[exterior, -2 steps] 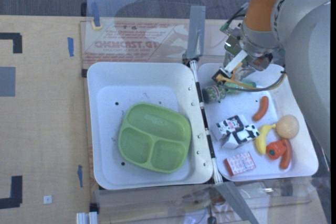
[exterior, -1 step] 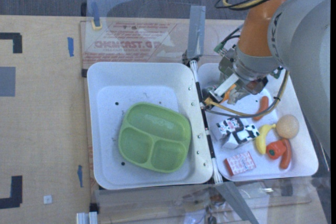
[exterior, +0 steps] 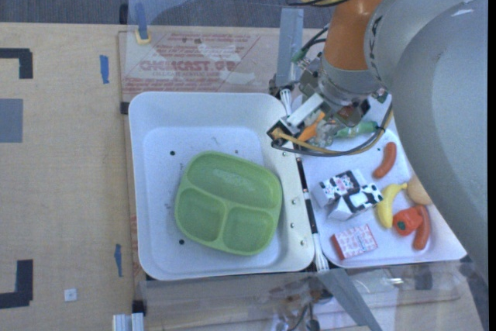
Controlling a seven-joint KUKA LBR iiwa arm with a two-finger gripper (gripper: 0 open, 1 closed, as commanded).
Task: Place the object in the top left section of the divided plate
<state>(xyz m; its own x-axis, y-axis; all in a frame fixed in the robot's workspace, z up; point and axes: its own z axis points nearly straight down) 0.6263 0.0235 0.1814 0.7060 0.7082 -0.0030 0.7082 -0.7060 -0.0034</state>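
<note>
Green, smooth plastic divided plate (exterior: 229, 202) lying a little askew in the left bin (exterior: 155, 136), rounded at the corners, one long section above two smaller ones, all bare. White, speckled bin floor around it, glossy at the rim. Grey arm (exterior: 434, 89) reaching in from the right, orange band (exterior: 353, 27) above the wrist, yellow cable looped over the top; gripper (exterior: 310, 128) hanging over the wall between the two bins, at the upper left corner of the right bin (exterior: 442, 248). Something orange glimpsed at the fingertips (too tangled among metal and wires to tell whether held, or how the jaws stand). Scattered in the right bin: cow-patterned black-and-white carton (exterior: 350, 191), flat pink packet (exterior: 355, 242), yellow banana (exterior: 390, 204), red-orange sausage shapes (exterior: 385, 160), a red pepper-like lump (exterior: 405, 222)
</note>
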